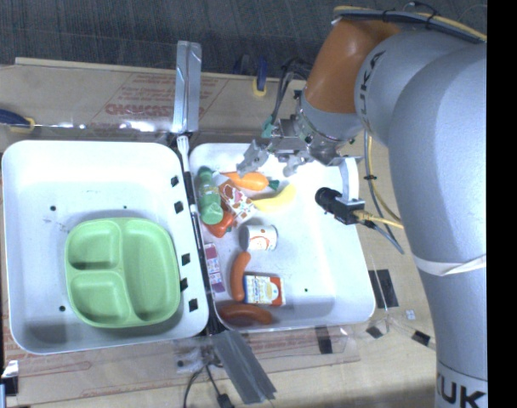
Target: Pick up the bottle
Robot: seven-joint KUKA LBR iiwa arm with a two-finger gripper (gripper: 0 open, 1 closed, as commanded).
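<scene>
The bottle (209, 197) lies in the right bin (343, 270), along its left wall, beside a carrot (247, 181) and a banana (275, 195). The gripper (275, 153) hangs over the bin's far edge, near the carrot, and its fingers are spread with nothing between them. A green tray (122, 270) sits in the left bin (37, 185).

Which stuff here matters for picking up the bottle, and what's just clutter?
For the job:
green bottle
claw
right bin

Lying about:
green divided tray
carrot
banana
white can
sausage
</scene>
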